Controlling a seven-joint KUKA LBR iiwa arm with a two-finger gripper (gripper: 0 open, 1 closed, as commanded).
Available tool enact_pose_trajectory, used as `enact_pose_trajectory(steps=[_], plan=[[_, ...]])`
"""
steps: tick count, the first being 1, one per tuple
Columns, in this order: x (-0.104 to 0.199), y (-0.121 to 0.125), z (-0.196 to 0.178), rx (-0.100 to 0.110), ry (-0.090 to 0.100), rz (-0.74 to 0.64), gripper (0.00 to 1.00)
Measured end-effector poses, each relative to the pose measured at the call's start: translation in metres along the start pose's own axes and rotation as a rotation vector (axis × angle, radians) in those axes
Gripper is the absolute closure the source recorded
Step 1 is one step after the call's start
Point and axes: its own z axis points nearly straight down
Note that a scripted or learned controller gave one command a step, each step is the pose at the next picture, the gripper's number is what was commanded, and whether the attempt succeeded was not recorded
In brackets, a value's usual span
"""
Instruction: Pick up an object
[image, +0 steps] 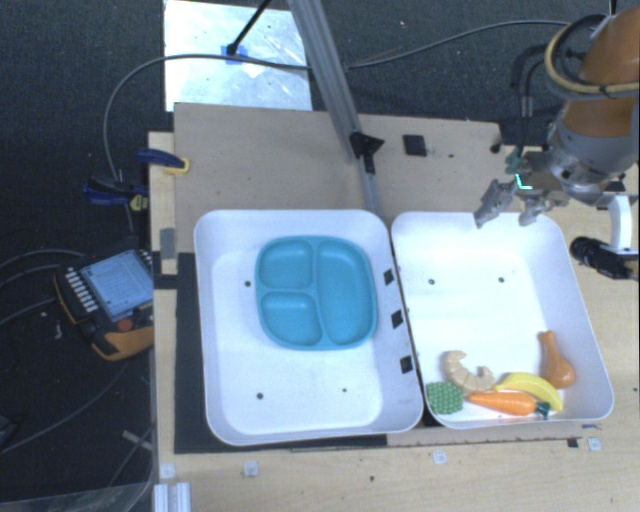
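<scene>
1. Jaws look spread, nothing between them: the gripper (510, 203) hangs at the far edge of the right bin (470, 300), its two fingers apart and bare.
2. Candidate objects lie clustered in that bin's near corner, well apart from the gripper: a banana (528, 385), a carrot (503, 403) just in front of it, a beige shrimp-like piece (467, 372), a green leafy piece (445, 398) and an orange-brown drumstick-shaped piece (556, 362).
3. A blue divided plate (316, 292) rests in the left bin (230, 400).
4. Progress, as I judge it: nothing is lifted yet, so the whole pick remains. The arm must travel toward the near corner, descend over one piece, grip it and raise it.
</scene>
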Motion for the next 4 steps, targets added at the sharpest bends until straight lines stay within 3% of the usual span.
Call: enact_pose_trajectory(steps=[1,3,4], plan=[[0.000,0.000,-0.001,-0.002,0.000,0.000,0.00],[0.012,-0.004,0.121,0.004,0.000,0.002,0.00],[0.014,0.006,0.169,0.001,-0.001,-0.002,0.00]])
